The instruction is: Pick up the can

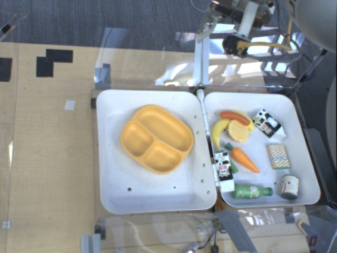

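The can (289,186) is small, with a pale label and a dark top. It stands in the front right corner of the right bin (303,136). My gripper (207,27) hangs high beyond the far edge of the bins, above the divider between them and well away from the can. Nothing is visible in it.
The right bin also holds a banana (217,133), a sausage (235,117), a yellow round piece (238,133), a carrot (245,160), two cow-print cartons (267,123) (224,168), a cracker box (277,156) and a green bottle (251,192) lying left of the can. A yellow divided plate (156,138) sits in the left bin (113,188).
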